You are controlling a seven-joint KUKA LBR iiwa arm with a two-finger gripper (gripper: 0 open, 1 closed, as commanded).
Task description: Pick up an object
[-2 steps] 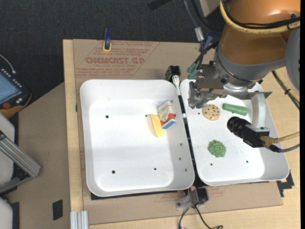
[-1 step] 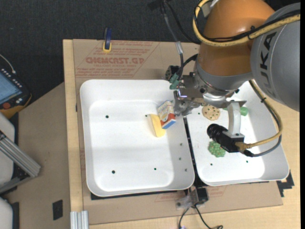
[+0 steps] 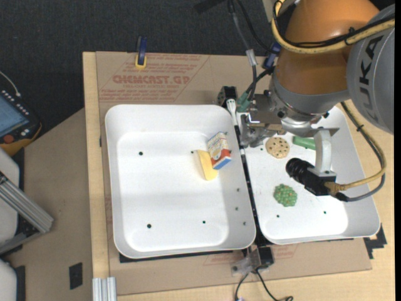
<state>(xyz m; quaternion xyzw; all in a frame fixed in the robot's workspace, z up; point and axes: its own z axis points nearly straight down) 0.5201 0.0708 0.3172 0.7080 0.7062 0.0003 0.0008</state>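
Camera view: cookie (image 3: 276,147) just beside end effector (image 3: 294,130), whose state can't be told.

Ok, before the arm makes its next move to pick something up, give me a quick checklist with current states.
1. Targets present in the right bin: ok. A green bumpy ball, a tan cookie-like disc and a green piece lie there.
2. Targets in the left bin: ok. A yellow block and a small box touch each other.
3. Green bumpy ball free of neighbours: ok.
4. Claw open or shut: cannot tell, the arm's wrist covers it.
5. Claw holding anything: cannot tell.
6. Green piece fully reachable: cannot tell, the arm partly covers it.
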